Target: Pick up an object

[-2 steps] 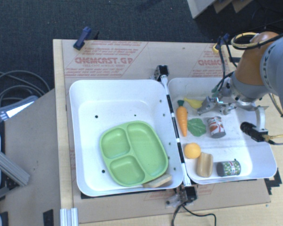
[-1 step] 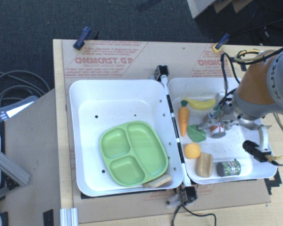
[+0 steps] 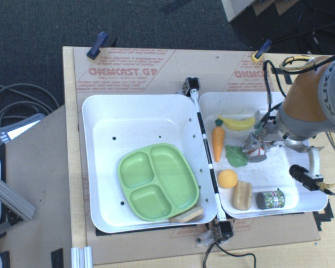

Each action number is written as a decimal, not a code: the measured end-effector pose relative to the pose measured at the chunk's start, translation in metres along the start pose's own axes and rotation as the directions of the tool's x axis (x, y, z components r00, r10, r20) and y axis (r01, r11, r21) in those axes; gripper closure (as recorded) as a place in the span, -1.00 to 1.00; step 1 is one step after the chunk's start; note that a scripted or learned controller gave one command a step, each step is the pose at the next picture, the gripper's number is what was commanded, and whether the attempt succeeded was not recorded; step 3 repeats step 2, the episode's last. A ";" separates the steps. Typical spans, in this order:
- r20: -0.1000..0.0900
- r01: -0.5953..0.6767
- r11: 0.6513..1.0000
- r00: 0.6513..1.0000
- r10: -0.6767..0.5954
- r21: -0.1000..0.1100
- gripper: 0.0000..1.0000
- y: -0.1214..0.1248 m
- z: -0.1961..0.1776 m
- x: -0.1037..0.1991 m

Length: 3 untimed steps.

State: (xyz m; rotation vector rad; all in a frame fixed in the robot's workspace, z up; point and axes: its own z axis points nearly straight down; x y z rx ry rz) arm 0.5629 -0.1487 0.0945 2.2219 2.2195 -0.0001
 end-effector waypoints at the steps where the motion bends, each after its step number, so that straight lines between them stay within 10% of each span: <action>1: -0.001 0.002 1.000 1.000 -0.002 -0.002 1.00 0.037 -0.091 0.073; 3: -0.002 0.002 1.000 1.000 -0.002 0.004 1.00 -0.002 -0.125 0.113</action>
